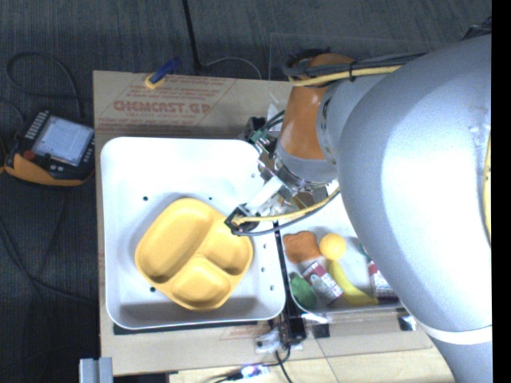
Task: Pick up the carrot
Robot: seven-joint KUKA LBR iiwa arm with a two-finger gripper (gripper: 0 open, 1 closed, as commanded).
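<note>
Your gripper hangs at the left bin's right edge, just touching the yellow tray; how its jaws stand you cannot tell from here. The carrot, probably that orange lump, lies in the right bin beside the lemon. You're still approaching: move right over the divider, then descend.

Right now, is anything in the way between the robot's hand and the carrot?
Nothing big. The hand hangs over the left white bin, near the yellow divided plate. The orange carrot lies in the right bin, just past the raised rims where the bins meet. Only those rims lie between them.
</note>
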